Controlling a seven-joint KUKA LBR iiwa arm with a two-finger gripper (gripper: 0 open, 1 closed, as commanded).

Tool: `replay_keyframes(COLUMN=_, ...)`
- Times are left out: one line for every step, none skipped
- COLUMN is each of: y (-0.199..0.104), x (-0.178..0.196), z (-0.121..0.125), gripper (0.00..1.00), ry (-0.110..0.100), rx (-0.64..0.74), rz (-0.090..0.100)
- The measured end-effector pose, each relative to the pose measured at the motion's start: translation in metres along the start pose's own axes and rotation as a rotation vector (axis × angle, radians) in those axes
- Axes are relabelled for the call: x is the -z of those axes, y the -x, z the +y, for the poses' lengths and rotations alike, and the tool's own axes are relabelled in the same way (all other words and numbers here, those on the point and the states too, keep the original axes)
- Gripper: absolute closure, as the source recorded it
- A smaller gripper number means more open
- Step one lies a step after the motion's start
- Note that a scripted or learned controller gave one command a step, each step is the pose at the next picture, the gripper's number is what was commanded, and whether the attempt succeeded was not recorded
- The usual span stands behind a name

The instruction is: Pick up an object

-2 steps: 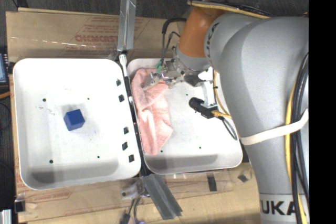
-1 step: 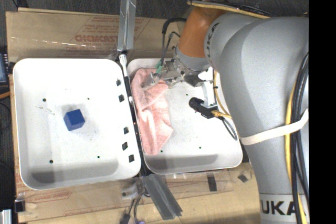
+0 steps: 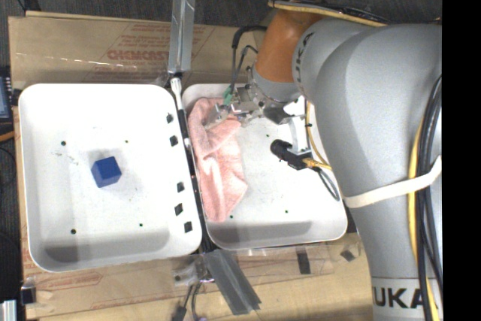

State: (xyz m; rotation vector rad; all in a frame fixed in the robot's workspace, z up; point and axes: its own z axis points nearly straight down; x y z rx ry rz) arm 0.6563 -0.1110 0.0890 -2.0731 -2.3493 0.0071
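- The pincer (image 3: 229, 107) is down in the right-hand bin (image 3: 301, 225), at that bin's far left corner, with the grey arm (image 3: 376, 116) and its orange band (image 3: 279, 49) reaching in from the right.
- Its tips sit on the upper end of a pink cloth (image 3: 219, 165); the metal parts and cables crowd together there, so I cannot tell whether the pincer is released or clenched, nor whether any cloth is caught in it.
- From the pincer the pink cloth runs toward the near side of the bin, lying crumpled along the bin's left wall and ending short of the near rim.
- A small black and yellow part (image 3: 289, 152) of the arm's tooling hangs just to the right of the pincer, over bare bin floor.
- A blue cube (image 3: 107, 171) lies well to the left of the pincer, alone on the floor of the left-hand bin (image 3: 45, 252), apart from every wall.
- Both bins rest on a brown cardboard sheet (image 3: 90, 49) on the bench; a grey metal bar (image 3: 180, 34) stands beyond the pincer, at the seam between the bins.
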Motion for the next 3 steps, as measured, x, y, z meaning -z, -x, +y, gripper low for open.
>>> replay_keyframes(y=0.0, x=0.0, z=0.0, gripper=0.0, ry=0.0, rx=0.0, rz=0.0)
replay_keyframes(y=0.0, x=0.007, z=0.0, gripper=1.0, ry=-0.006, rx=0.004, rz=0.002)
replay_keyframes(y=-0.046, x=0.1, z=-0.004, gripper=1.0, ry=0.003, rx=0.264, rz=-0.004)
